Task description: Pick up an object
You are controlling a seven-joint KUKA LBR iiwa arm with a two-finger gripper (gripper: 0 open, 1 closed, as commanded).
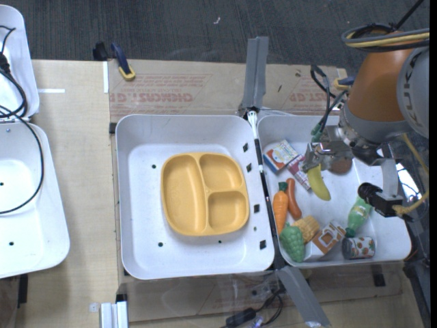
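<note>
The right bin (392, 250) holds several toy foods. A yellow banana (319, 185) lies near its middle, with its upper end right under my gripper (316, 161). The gripper hangs low over the bin's upper middle, coming down from the grey and orange arm (382, 87); the wrist hides how the jaws stand. Just left of it lies a small red, white and blue carton (281, 156). An orange carrot (280, 209) and a red pepper (293, 198) lie side by side left of the banana.
Along the right bin's front lie a corn cob (308, 227), a green vegetable (292, 243), a brown and white box (330, 238), a green bottle (358, 214) and a can (358, 247). The left bin (136, 203) holds a yellow divided plate (203, 193).
</note>
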